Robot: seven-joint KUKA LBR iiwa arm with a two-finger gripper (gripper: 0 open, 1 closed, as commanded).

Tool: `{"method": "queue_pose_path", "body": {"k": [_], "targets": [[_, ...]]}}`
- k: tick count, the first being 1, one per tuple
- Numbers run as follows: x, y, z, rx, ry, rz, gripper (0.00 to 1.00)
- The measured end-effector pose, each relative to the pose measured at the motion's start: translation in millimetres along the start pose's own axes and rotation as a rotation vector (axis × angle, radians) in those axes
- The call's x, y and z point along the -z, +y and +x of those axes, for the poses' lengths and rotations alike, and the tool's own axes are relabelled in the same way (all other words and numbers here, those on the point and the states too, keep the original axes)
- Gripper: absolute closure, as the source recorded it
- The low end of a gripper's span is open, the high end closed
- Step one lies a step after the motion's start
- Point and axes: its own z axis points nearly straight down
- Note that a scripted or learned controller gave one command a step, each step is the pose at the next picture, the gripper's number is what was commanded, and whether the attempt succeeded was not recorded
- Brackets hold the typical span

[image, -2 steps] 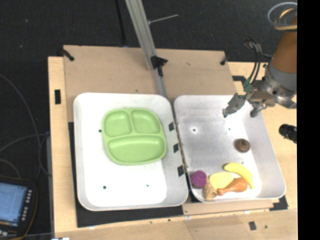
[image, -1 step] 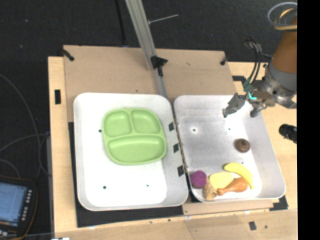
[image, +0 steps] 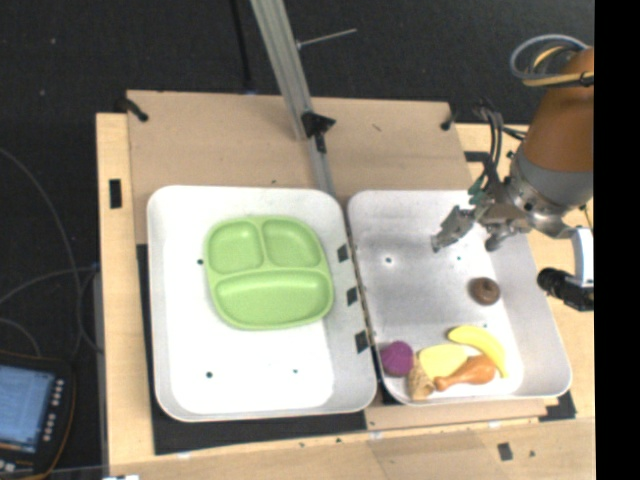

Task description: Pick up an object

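My gripper (image: 472, 232) hangs over the upper part of the right bin (image: 420, 268), open, with nothing between its two spread fingers. Below it a small brown round object (image: 485, 290) lies on the bin floor. Along the bin's near edge are a yellow banana (image: 480, 345), a pale yellow piece (image: 440, 356), an orange-brown drumstick-shaped toy (image: 460, 375) and a purple ball (image: 397, 357).
The left bin (image: 180, 368) holds a green divided plate (image: 268, 272). A metal pole (image: 290, 78) slants up behind the bins. Black clips (image: 350, 293) line the seam between the bins. A screen (image: 30, 408) sits at the lower left.
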Motion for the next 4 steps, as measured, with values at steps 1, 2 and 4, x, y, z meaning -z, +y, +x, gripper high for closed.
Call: {"method": "queue_pose_path", "body": {"k": [1, 2, 4], "targets": [[-61.9, -5.1, -4.0, -0.001, 0.0, 0.002, 0.0], [-107.0, -12.5, -5.6, -0.001, 0.0, 0.0, 0.0], [-47.4, -10.0, -3.1, 0.002, -0.001, -0.01, 1.0]]}}
